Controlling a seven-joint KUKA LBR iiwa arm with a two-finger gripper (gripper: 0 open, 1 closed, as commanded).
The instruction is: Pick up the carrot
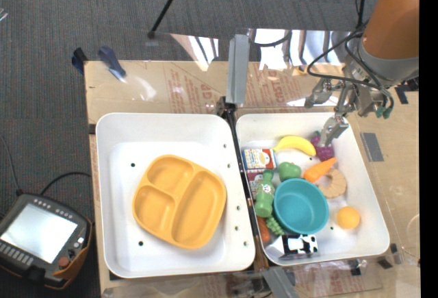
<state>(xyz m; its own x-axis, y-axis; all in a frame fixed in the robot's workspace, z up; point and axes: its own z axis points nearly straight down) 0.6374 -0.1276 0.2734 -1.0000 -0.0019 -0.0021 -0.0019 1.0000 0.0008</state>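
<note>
Carrot (319,169) just below gripper (334,129), apart.

The divided plate (180,201) lies in the left bin (113,153). In the right bin (373,221), the carrot (319,170) lies behind the bowl (300,205), beside the banana (295,144).

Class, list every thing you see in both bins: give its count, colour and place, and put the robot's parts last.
Tray: one, yellow, three compartments, left bin.
Carrot: one, orange, right bin, behind the bowl.
Bowl: one, teal, right bin.
Banana: one, yellow, far side of right bin.
Orange ball: one, right of the bowl.
Ring: one, tan, touching the carrot.
Arm: one, grey and orange, upper right.
End effector: one, grey, above the right bin's far edge.
</note>
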